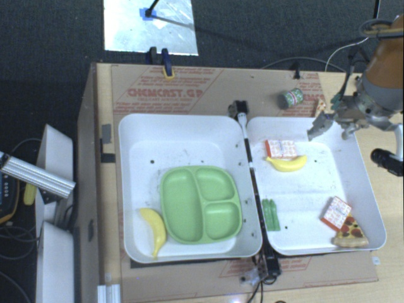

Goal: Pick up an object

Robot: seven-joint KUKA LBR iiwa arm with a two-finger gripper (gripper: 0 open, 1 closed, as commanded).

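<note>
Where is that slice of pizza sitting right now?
The pizza slice lies in the right bin's near right corner, just below the small red-and-white box, apparently touching it.

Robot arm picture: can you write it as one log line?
pincer: above right bin's far edge, holding nothing | nearest: red-white box, banana | left bin: green plate, second banana
</note>
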